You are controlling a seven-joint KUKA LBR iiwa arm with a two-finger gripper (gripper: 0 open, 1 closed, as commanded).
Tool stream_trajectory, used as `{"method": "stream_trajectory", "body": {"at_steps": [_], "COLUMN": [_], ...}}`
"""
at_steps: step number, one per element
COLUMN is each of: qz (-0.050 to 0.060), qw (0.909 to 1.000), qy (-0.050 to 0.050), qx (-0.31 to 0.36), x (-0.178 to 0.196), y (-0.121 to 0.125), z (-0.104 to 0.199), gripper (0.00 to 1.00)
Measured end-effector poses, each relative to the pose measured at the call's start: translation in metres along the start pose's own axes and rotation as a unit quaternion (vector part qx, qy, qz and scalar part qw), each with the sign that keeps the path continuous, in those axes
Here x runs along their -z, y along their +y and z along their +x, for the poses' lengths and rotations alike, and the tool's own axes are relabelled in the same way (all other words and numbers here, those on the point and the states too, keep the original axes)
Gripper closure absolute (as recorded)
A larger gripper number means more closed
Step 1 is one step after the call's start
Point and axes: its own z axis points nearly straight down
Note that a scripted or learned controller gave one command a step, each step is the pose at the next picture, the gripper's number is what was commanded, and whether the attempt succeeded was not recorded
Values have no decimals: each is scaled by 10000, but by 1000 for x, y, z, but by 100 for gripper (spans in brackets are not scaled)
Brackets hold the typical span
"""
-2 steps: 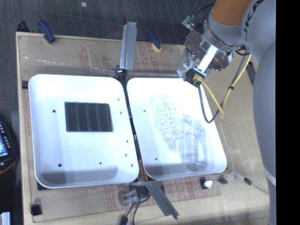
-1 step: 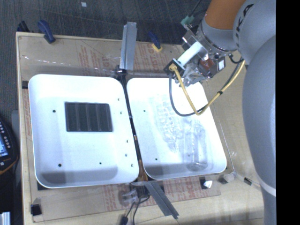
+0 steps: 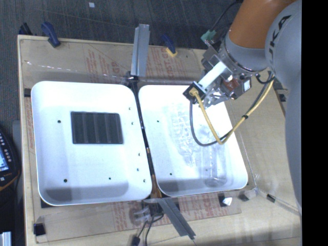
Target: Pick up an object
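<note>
A dark rectangular slab (image 3: 97, 127), matte and ribbed in four upright panels, is being borne flat near the middle of the left bin (image 3: 41, 137), whose smooth white plastic is being lit to a gloss. In the right bin (image 3: 154, 137) a clear crinkled piece (image 3: 180, 132), faintly textured and hard to outline, is being shown along the centre. A clear rounded cylinder (image 3: 216, 172) is being shown toward that bin's near right corner. The gripper (image 3: 223, 90) is being held above the right bin's far right part, well apart from the slab, on the grey arm (image 3: 279, 40) with its orange band. Whether the gripper is spread or pressed together cannot be told. Both bins are being carried by a pale wooden bench (image 3: 266, 214).
</note>
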Motion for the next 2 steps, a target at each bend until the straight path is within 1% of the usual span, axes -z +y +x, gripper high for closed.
{"method": "stream_trajectory", "body": {"at_steps": [1, 2], "qz": [9, 9], "qw": [9999, 9999], "qy": [-18, -17], "qx": [-121, -120], "x": [-39, -39], "y": [-6, -6], "z": [34, 34], "gripper": [100, 0]}}
